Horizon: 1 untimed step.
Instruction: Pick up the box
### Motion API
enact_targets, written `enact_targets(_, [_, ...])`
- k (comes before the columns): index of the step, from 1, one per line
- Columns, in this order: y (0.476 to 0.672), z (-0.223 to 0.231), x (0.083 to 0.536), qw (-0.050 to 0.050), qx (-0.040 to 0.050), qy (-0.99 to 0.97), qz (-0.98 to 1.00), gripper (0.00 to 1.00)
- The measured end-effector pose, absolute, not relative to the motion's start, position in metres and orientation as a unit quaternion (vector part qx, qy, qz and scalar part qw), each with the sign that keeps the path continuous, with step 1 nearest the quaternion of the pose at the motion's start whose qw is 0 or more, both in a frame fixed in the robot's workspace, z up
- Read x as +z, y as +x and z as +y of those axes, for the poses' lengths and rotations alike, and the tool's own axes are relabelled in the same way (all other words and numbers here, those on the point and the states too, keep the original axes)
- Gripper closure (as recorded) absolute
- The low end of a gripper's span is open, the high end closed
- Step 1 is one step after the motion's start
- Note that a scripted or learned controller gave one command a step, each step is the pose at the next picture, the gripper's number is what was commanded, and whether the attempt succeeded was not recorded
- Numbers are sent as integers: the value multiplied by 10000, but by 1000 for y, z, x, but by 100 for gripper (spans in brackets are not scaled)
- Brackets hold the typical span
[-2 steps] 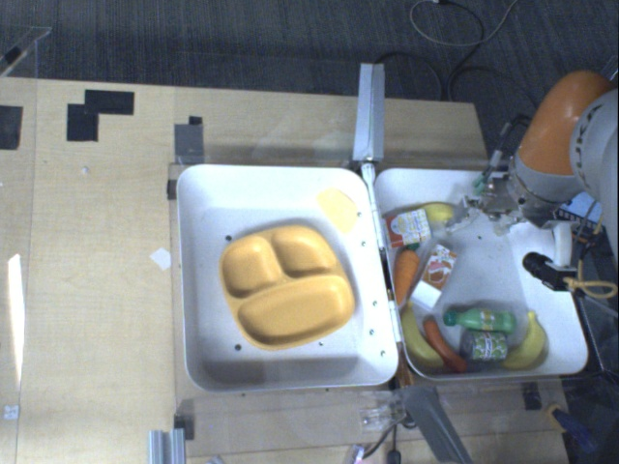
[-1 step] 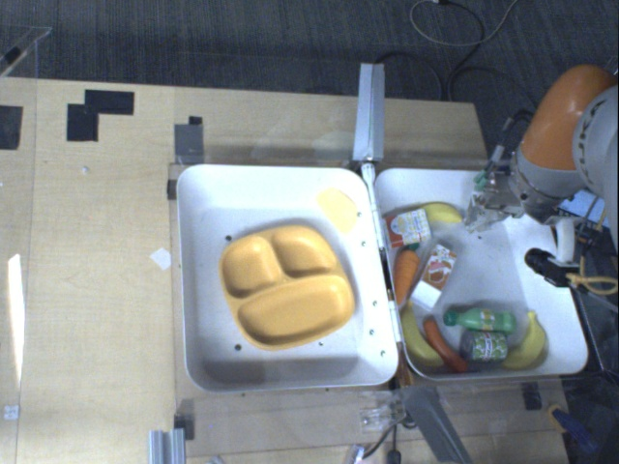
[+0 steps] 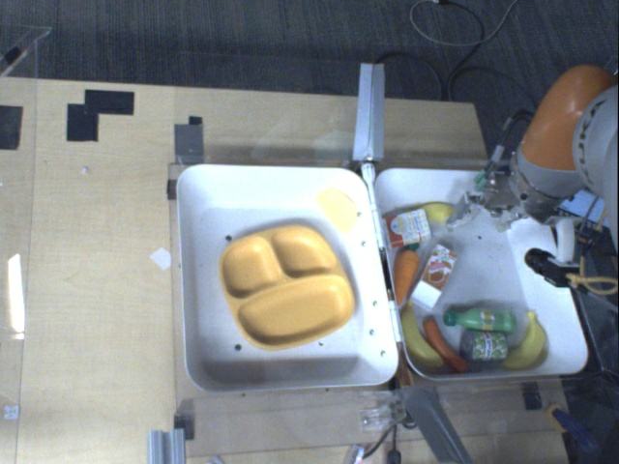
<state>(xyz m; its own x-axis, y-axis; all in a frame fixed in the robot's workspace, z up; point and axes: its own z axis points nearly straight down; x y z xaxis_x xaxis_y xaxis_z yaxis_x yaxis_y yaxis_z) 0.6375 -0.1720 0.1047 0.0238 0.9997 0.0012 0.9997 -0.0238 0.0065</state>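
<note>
Gripper (image 3: 481, 199): over the right bin's (image 3: 566, 358) far edge; you cannot tell its opening. Box (image 3: 438, 267): just beside the carrot (image 3: 406, 275), near the carton (image 3: 410, 227). Risk: crowding could make you snag a neighbour or pinch a corner.

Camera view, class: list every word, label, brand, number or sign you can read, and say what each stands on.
No text can be read.
Upper box: red and white print, too blurred.
Lower box: red and white print, too blurred.
Green bottle: yellow label, too small.
Dark can: label too blurred.
Black marks on the bench: plain shapes, not letters.
</note>
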Motion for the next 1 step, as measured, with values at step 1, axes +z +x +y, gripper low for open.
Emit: enact_targets(1, [623, -174, 88, 32, 27, 7132, 7009, 0])
